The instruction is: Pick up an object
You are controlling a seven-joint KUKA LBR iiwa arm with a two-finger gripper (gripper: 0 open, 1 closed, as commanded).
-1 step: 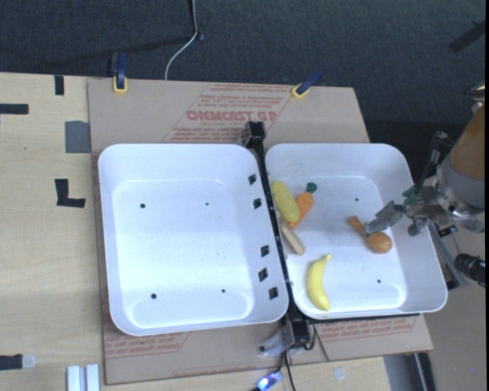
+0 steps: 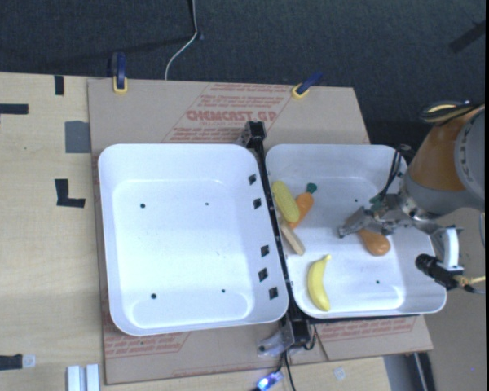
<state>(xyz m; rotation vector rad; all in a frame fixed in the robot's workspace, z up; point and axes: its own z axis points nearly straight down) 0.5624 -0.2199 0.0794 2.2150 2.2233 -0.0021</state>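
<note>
From the camera above the bench, we see the right bin (image 2: 334,157) holding all the objects while the left bin (image 2: 114,218) sits beside it, their inner walls touching. The gripper (image 2: 352,226) hangs low over the right bin's middle, toward its right wall, and we cannot tell from this angle how its jaws stand. Just beside its tip, on the side nearer the right wall, lies an orange rounded piece (image 2: 376,243), the likeliest thing to be picked; nothing shows between the jaws, so we judge it not yet grasped.

To do this step well, we would centre the jaws over the orange piece instead of beside it, come straight down, and close across its narrow width, since a smooth, rounded body tends to squirt out of an off-centre pinch.

The other items look like glossy plastic toy food. A banana (image 2: 318,282), curved and yellow, rests near the bin's front edge. Against the left wall lie a knobbly corn cob (image 2: 284,201), touching a small carrot (image 2: 305,203) with a green top, and a pale tan stick (image 2: 292,239) just in front of them. The bins are smooth white with rounded corners, set on a brown cardboard sheet (image 2: 228,112).
</note>
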